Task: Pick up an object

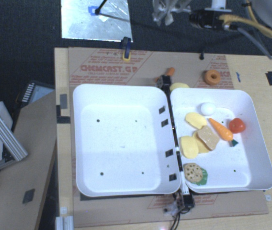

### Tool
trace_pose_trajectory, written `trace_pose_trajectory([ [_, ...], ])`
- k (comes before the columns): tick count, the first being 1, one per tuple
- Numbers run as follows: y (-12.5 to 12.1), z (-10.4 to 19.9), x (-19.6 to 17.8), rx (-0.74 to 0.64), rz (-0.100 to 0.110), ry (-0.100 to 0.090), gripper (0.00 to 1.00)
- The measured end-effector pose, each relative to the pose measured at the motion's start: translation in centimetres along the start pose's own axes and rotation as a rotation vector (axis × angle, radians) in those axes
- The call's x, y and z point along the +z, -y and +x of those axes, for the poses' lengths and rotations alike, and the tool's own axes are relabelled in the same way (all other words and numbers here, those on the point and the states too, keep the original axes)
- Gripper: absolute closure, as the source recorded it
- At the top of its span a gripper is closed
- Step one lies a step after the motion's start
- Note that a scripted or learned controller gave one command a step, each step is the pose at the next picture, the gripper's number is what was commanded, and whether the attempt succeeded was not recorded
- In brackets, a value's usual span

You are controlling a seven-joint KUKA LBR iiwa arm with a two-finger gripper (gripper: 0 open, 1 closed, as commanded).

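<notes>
The right bin holds several toy foods. A white egg lies near its back, with a yellow piece just in front of it. An orange carrot lies slanted beside a red tomato. A tan bread slice overlaps a yellow slice, and a speckled cookie sits near the front left corner. My gripper hangs at the top of the view, well behind both bins and above the dark floor, with nothing seen in it.
The left bin sits beside the right one on a cardboard sheet. A donut and a yellow lump lie on the cardboard behind the right bin. A shiny metal plate lies at the back left.
</notes>
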State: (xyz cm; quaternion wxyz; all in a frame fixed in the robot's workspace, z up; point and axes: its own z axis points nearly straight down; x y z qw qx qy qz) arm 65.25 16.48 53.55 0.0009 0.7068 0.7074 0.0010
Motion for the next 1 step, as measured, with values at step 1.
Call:
trace_pose_trajectory([
  [1,-1.65,-0.29,0.03,0.001,-0.001,0.001,1.00],
])
